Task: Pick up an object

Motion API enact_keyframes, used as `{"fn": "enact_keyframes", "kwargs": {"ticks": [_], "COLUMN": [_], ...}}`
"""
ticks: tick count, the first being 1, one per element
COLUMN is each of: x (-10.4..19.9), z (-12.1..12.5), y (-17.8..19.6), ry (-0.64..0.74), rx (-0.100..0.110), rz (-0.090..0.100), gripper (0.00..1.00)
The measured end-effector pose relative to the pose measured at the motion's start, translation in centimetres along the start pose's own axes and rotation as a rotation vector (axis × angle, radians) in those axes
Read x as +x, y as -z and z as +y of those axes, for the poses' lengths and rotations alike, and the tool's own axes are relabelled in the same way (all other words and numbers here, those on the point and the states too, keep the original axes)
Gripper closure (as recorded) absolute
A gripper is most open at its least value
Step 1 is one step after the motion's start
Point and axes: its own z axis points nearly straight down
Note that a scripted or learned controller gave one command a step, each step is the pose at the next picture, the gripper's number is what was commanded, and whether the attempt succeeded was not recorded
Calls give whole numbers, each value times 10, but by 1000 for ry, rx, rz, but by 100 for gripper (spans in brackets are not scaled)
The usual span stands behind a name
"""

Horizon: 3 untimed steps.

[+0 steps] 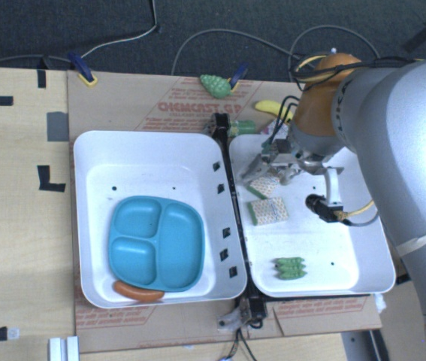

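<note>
A: Where are we with the job? Our end effector (273,165) is low in the right bin (363,273), near its back left corner. We cannot tell how it is set, because it is too small and blurry there.

B: So we have not picked anything up yet, as far as we can see. Nothing is lifted. The grab is the part we have left.

A: What is closest to us?

B: A flat speckled piece (270,212), white with a green edge, lying just below the end effector. It looks thin and soft, like a sponge or cloth. A bumpy green thing (290,268) lies farther below, well apart.

A: And far to the left?

B: In the left bin (92,201) we see a blue plate (156,243) and an orange sausage (139,292) at its edge.
</note>
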Motion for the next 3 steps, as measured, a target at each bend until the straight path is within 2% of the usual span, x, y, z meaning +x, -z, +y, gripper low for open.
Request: {"fn": "enact_keyframes", "kwargs": {"ticks": [1, 2, 3], "x": [1, -8, -15], "z": [25, 25, 9], "y": [-1, 0, 0], "ry": [1, 2, 1], "rx": [0, 1, 0], "rz": [2, 1, 1], "gripper": [0, 0, 0]}}
